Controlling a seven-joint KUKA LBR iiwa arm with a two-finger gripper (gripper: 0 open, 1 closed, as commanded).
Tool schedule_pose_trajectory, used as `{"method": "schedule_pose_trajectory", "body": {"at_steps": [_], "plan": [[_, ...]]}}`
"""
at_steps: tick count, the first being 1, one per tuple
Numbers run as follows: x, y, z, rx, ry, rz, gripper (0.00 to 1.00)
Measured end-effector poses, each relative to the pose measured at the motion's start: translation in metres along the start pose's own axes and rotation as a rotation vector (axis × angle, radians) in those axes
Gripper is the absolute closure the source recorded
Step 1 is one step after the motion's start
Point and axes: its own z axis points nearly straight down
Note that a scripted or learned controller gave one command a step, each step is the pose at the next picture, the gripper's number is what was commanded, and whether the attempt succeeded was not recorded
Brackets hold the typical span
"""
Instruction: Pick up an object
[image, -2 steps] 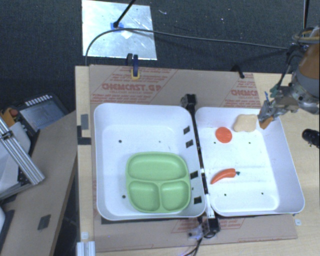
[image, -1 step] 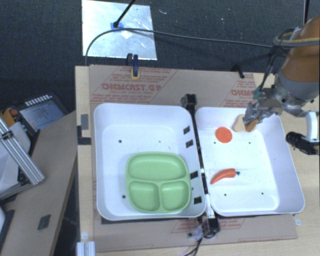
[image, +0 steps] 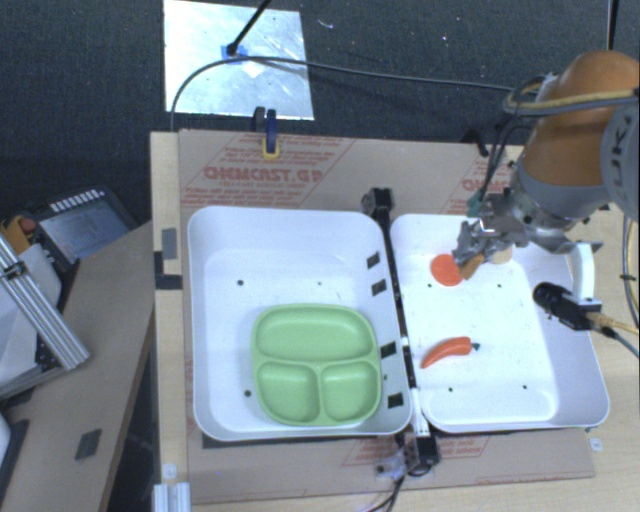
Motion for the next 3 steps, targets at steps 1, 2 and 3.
{"method": "schedule_pose_trajectory", "body": {"at_steps": [1,2,3], "plan": [[0.052,-0.011,0.016,0.0,0.0,0.0,1.0],[0.102,-0.016,0.01,-0.002,0.0,-0.001,1.0],[0.153,-0.023,0.028,0.001,0.0,-0.001,1.0]]}}
